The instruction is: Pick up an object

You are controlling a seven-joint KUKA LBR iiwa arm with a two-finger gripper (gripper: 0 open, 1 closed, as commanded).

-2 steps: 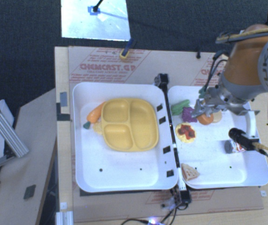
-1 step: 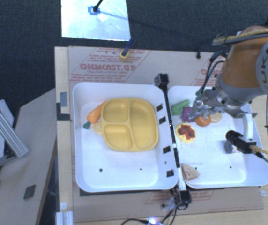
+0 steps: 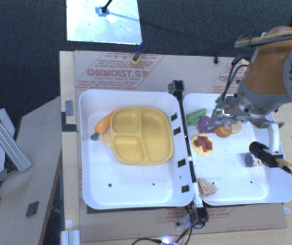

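- Firstly, far left: the left bin [image 3: 92, 188] holds a yellow divided plate [image 3: 138, 135], which lies flat and takes up most of the floor.
- An orange carrot [image 3: 104, 122] lies against the plate's upper-left rim, touching it, green end pointing down-left.
- Centre: the two bins meet at a shared wall with black clips along it.
- The right bin [image 3: 238, 188] has its toys crowded into the upper-left part: a green piece [image 3: 196, 116], and a purple cluster [image 3: 204, 124] just beside it.
- A flat red-and-yellow piece [image 3: 203, 144] lies a little below those. A tan wedge [image 3: 207, 188] sits apart at the near-left corner.
- The gripper [image 3: 222, 117] is low over this crowd, just above an orange round piece [image 3: 223, 131] and close beside the purple cluster.
- I cannot tell whether the claw is apart or together, because the wrist body hides it from this angle.
- Likely target, judging by position: the orange round piece, possibly already touched, though contact is not clear.
- Risk: a round toy can roll out as the claw shuts, so the claw would close on air.
- Risk: the neighbours are tight, so the claw could catch the purple cluster as well, or shove it toward the wall.
- Risk: a lift from an off-centre grip may drop the piece back into the bin.
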